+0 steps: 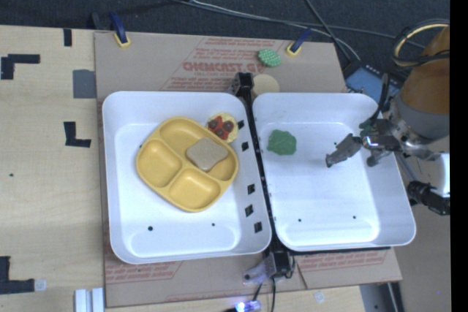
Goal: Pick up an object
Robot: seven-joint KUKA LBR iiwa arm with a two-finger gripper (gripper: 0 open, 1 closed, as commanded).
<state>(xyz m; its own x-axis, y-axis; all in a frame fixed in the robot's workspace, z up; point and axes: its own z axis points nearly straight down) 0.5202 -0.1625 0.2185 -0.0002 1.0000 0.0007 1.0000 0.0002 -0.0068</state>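
A green, lumpy object [281,142] lies in the right bin [322,230], near its back left corner. My gripper [350,160] hangs over the right side of that bin, to the right of the green object and apart from it. Its fingers [333,158] are spread open with nothing between them. In the left bin [175,245] rests a yellow divided plate [170,157] with a tan square piece [207,153] on it. A cluster of dark red berries [221,127] sits at the plate's back edge.
A green dotted piece [269,57] and a tan disc [266,83] lie on the cardboard behind the bins. A black divider strip [252,157] runs between the two bins. Cables cross the dark floor at the back.
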